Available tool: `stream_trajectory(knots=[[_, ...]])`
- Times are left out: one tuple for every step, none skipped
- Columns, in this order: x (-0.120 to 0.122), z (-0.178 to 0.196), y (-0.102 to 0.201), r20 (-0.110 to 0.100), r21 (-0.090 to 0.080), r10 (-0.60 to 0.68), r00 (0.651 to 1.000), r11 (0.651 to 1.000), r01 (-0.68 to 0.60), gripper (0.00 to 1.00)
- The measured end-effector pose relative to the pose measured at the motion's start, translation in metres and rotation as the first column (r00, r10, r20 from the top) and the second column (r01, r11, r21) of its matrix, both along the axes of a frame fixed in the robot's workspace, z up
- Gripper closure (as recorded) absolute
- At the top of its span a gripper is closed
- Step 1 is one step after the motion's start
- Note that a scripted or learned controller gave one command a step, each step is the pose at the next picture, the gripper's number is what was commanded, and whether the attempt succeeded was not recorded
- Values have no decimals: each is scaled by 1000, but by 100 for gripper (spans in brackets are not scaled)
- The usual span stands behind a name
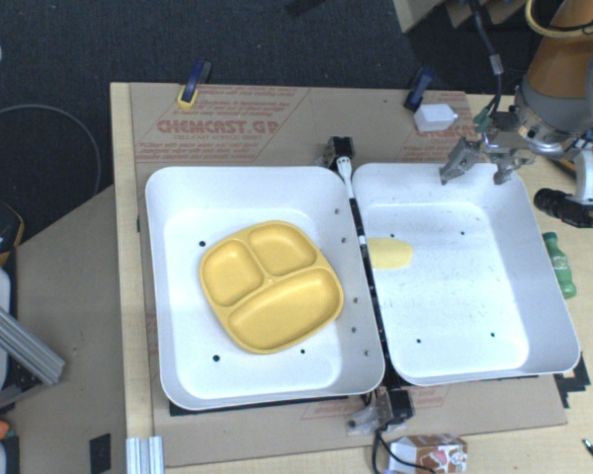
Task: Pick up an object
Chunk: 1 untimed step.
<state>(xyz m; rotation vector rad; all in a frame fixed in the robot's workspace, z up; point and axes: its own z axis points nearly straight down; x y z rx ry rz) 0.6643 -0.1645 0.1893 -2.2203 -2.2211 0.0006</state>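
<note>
**Jaws spread over the far rim, nothing between them**

Jaws first: my gripper [482, 163] hangs at the far edge of the right bin [514, 354], just over its far rim, and I read the two metal fingers as splayed apart with nothing held between them. Above it the orange band and grey wrist run off toward the far right.

Nearest candidate, as I judge it, is the small pale yellow piece [389, 254] lying flat on the floor of that same bin, hard against its left wall. From the jaws it sits to the left and nearer to me, a diagonal run across the bin's far-left quarter. Its long axis lies roughly left to right, so I would want the fingers to close across it near-to-far. It looks thin and low, which I suspect makes it a poor catch against the floor, and the wall beside it leaves little room for a finger on the left end.

Further out, the left bin [178, 363] holds a yellow divided plate [270, 285], three compartments, resting flat near the middle. It is well apart from the jaws, beyond the seam between the bins, and broad enough that I would only expect a grip on its rim.

Both bins rest on the table [138, 136].
</note>
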Motion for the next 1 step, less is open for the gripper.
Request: stream_trajectory(knots=[[-46, 61, 15, 1, 1, -1, 1000, 1000, 1, 0]])
